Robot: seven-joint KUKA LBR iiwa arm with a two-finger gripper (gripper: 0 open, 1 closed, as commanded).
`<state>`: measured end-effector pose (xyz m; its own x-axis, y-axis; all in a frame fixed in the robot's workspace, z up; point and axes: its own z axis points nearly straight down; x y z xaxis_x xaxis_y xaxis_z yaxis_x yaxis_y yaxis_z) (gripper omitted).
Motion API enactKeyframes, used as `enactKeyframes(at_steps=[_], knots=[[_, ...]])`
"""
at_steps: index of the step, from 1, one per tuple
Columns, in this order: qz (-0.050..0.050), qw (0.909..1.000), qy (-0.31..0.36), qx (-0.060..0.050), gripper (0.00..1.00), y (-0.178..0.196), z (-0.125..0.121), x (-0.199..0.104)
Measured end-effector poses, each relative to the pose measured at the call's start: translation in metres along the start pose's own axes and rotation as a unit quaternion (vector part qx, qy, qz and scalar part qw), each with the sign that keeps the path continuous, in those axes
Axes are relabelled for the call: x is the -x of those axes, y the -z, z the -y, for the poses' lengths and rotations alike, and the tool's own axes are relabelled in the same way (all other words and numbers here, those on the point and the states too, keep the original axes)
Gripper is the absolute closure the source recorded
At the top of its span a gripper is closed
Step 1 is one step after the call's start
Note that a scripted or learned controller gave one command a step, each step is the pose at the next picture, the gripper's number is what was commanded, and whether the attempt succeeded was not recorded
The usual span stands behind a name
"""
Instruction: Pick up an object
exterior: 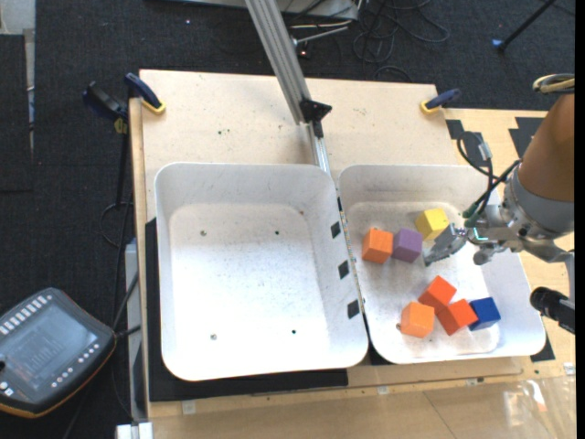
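Observation:
Several coloured blocks lie in the right bin [384,183]. A yellow block [431,221], a purple block [407,244] and an orange block [377,244] sit in a row near its middle. Nearer the front are a light orange block [418,319], two red-orange blocks [439,292] [456,315] and a blue block [484,312]. My gripper [445,246] reaches in from the right, just right of the purple block and below the yellow one. Its fingers are spread with nothing between them.
The left bin [174,245] lies beside the right one. A metal pole [279,44] slants down to the bins' shared wall. Clamps [146,94] [439,101] hold the board's far corners. A pendant [46,350] lies at lower left.

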<state>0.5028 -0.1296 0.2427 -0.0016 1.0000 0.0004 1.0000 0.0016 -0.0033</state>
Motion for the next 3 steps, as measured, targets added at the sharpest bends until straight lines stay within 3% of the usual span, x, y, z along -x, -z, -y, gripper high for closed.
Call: enactKeyframes(at_steps=[1, 2, 3], knots=[[0.0, 1.0, -0.001, 0.002, 0.0, 0.002, -0.001, 0.0], [0.0, 1.0, -0.002, -0.002, 0.0, -0.062, 0.002, 0.004], [0.002, 1.0, -0.001, 0.004, 0.0, -0.115, 0.008, -0.003]])
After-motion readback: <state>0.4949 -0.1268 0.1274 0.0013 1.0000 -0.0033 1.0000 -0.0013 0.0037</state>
